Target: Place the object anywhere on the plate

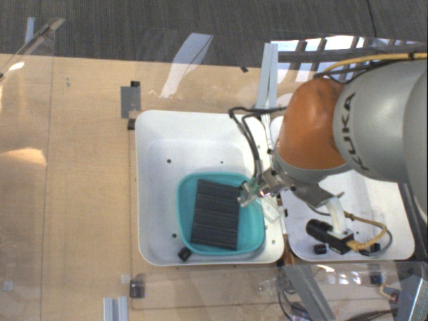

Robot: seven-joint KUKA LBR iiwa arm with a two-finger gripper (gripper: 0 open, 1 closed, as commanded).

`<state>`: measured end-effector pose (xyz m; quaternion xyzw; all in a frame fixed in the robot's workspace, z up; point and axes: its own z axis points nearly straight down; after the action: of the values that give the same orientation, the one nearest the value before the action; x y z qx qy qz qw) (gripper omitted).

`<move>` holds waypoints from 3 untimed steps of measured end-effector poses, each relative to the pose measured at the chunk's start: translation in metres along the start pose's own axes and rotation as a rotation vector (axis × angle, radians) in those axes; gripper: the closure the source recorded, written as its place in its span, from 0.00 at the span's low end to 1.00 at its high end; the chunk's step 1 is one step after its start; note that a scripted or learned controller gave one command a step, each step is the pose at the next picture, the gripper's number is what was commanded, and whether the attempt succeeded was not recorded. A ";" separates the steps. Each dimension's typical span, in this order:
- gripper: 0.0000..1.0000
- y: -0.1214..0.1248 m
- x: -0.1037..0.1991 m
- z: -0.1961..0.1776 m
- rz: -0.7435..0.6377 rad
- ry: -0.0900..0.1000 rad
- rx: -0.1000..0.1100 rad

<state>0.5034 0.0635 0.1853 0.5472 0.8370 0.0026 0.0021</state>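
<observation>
Camera view: the teal plate [255,234] is seen at lower centre of the frame, inside the white bin [160,179] on the frame's left side, w/ the dark ribbed block [215,214] lying flat on it, approx. centred, long side running top to bottom. The block is judged to be the task's obj., so the placing step looks done or nearly so; what is left is prob. release & withdrawal. The gripper [251,194] is seen at the plate's right rim, just by the block's upper-right corner. Contact w/ that corner is poss. but cannot be confirmed, since the wrist & orange band of the arm [374,119] cover much of it. Whether the gripper is released or clenched cannot be told, & nothing is seen gripped in it. Next move, if the block is in fact free: a straight lift up & away toward frame right, w/o dragging that corner or tipping the plate. A small black piece [184,253] is noted at the plate's lower-left rim, touching or just beside it; it is best left alone.
</observation>
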 end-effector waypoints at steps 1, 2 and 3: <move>0.00 0.000 0.000 0.000 0.001 0.000 0.000; 1.00 0.002 -0.001 -0.011 -0.001 -0.001 -0.006; 0.00 0.002 -0.001 -0.011 -0.001 -0.001 -0.006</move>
<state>0.5056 0.0637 0.1959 0.5468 0.8372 0.0046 0.0041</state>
